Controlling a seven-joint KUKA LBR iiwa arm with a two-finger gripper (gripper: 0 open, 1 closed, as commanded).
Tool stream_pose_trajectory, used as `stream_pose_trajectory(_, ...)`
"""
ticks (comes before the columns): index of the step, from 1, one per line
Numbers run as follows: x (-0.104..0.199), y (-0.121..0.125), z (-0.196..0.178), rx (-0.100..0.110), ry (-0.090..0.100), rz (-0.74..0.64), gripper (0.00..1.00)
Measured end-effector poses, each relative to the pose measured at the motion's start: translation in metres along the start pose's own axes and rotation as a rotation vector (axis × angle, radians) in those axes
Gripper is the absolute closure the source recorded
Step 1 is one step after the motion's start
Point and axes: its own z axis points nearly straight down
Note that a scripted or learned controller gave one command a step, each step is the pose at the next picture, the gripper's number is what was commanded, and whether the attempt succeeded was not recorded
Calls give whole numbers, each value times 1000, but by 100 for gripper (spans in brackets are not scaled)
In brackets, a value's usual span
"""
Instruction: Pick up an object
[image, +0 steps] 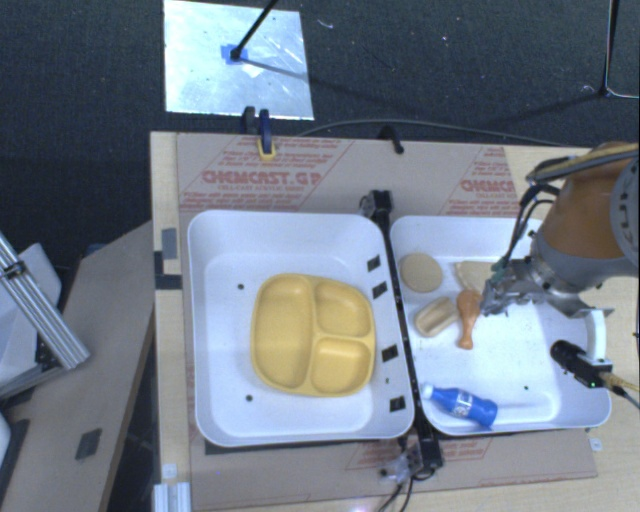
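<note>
Camera view, looking down at a slant on the bench.

Left bin (215, 300): shallow, white. Holds one yellow divided plate (312, 333) with three compartments, lying flat near the bin's middle.

Right bin (530, 375): shallow, white, set just beside the left bin along a dark central divider. Contents:
- round tan disc (421, 271), flat, near the upper left corner;
- pale bread-like piece (435, 316), below the disc;
- orange-brown drumstick-shaped piece (467, 314), lying just beside the bread-like piece on its right, long axis roughly up and down;
- pale flat piece (473, 273), upper middle, partly covered by the gripper;
- blue bottle (464, 405) with a white label, lying on its side at the bin's lower left edge.

Arm: grey with an orange band, entering from the right over the right bin. Gripper (497, 293) low, close to the top of the drumstick-shaped piece and the pale flat piece. Finger state: cannot tell; whether they touch any item is unclear.
</note>
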Motion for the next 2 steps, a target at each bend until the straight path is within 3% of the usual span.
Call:
stream_pose_trajectory(1,-6,11,-53,-4,-1,-1,100)
stream_pose_trajectory(2,-6,12,-69,-1,0,-1,100)
